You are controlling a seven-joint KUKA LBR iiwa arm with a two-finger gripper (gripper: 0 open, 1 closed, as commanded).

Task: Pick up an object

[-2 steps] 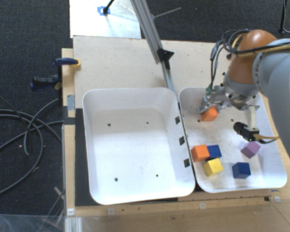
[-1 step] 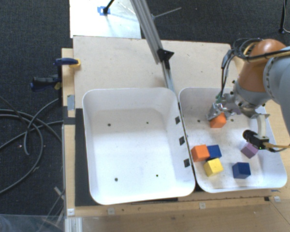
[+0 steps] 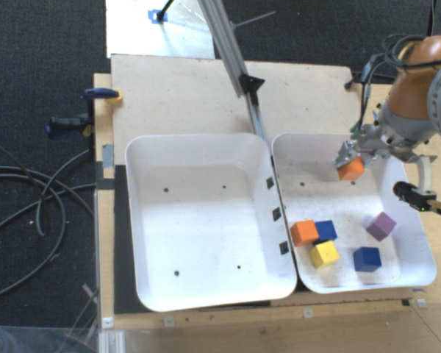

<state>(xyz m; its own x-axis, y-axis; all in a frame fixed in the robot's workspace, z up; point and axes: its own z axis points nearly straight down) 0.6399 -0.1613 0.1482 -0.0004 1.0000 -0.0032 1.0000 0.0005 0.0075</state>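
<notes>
Beige bench board [image 3: 184,94] carries two white bins. Your gripper [image 3: 350,160] hangs over the right bin [image 3: 411,271], fingers clamped on an orange block [image 3: 351,169]. At its 6 o'clock lie an orange cube [image 3: 303,232], blue cube [image 3: 325,230] and yellow cube [image 3: 325,254]; purple cube [image 3: 381,226] at 5 o'clock.

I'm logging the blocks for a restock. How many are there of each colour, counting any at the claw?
Orange blocks: 2, one small orange cube at the claw, one orange cube on the bin floor
Blue cubes: 2
Yellow cube: 1
Purple cube: 1
Total: 6
</notes>
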